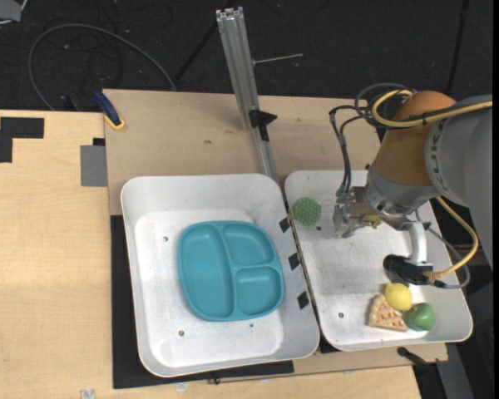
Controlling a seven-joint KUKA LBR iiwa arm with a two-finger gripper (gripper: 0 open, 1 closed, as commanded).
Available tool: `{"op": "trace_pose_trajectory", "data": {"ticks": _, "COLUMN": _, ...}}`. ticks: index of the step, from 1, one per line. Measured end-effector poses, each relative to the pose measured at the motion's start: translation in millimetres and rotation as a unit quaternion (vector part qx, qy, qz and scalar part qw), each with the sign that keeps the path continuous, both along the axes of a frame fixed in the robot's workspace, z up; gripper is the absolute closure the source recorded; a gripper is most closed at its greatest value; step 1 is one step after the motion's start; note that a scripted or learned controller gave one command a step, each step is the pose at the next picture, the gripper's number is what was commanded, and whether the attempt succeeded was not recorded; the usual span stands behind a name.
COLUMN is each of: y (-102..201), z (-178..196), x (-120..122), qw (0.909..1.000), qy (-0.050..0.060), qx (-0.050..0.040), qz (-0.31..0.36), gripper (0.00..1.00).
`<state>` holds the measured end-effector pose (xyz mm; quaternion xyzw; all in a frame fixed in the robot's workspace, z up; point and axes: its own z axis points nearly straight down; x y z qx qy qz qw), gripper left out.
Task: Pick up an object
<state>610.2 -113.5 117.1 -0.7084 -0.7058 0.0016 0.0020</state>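
A fuzzy green ball [307, 212] lies at the upper left of the right bin [349, 306]. My gripper [346, 223] hangs over that bin, a short way right of the ball and not touching it. Nothing shows between the gripper and the bin floor. In the bin's lower right corner sit a yellow lemon-like thing [397, 296], a small green fruit [421, 315] and an orange waffle-patterned wedge [386, 316], close together.
The left bin [150, 223] holds a teal divided tray [230, 268]. A metal post [243, 73] rises behind the bins, near their shared edge. The right bin's middle floor is bare white.
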Motion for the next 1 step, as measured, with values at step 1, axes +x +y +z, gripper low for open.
{"op": "trace_pose_trajectory", "data": {"ticks": 1, "y": -4.6, "z": 63.0, "x": 2.5, "qw": 1.0000, "qy": -0.004, "qx": -0.0007, "qz": 0.000, "gripper": 1.00}}
